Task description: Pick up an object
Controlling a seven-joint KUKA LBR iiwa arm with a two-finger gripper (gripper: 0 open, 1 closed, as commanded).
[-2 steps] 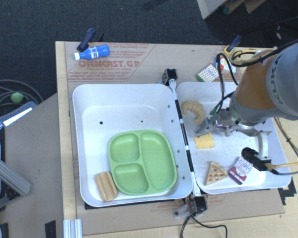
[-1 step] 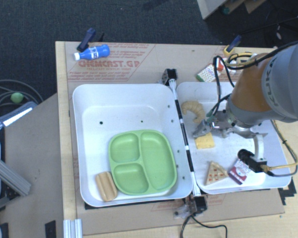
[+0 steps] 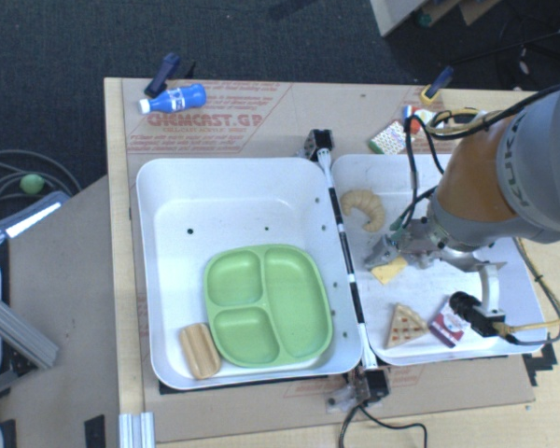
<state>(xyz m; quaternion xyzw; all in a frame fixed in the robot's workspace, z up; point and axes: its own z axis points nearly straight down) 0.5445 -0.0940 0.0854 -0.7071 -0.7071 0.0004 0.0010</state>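
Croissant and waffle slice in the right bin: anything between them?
Yes: a yellow cheese wedge lies between croissant and waffle slice, with the gripper right above it, camera view.

Two white bins (image 3: 159, 203), one green divided plate (image 3: 266, 304), one croissant (image 3: 366, 208), one waffle wedge (image 3: 405, 326), one blue bottle (image 3: 175, 98)

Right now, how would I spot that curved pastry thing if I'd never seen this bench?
Look in the right bin, at its far left corner beside the divider. The croissant lies there, pale tan and crescent-shaped, unlike the flat yellow cheese piece nearer the camera.
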